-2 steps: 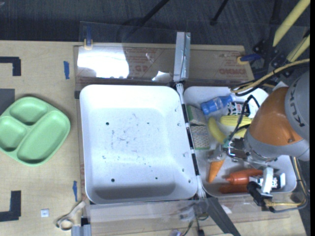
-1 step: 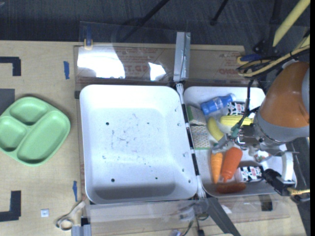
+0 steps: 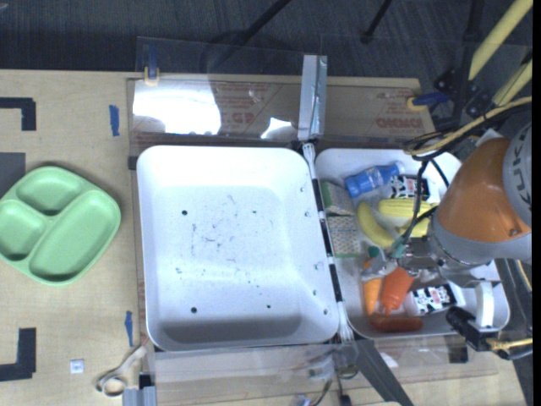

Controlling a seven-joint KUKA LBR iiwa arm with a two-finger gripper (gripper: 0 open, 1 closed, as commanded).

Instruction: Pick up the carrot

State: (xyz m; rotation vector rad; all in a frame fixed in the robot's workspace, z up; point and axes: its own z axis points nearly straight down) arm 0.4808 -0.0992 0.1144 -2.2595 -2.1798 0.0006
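Your desk (image 3: 68,91) carries two bins: the left bin (image 3: 228,244) and the cluttered right bin (image 3: 334,163), where the arm (image 3: 482,205) hangs over the pile. The carrot (image 3: 394,289) lies near the front wall, just beside the banana (image 3: 376,225) and bottle (image 3: 372,179). The pincer (image 3: 404,259) sits right above it, but you cannot tell its opening or whether it grips anything. It could close on a neighbouring item instead. The wrist hides the bin's right half.
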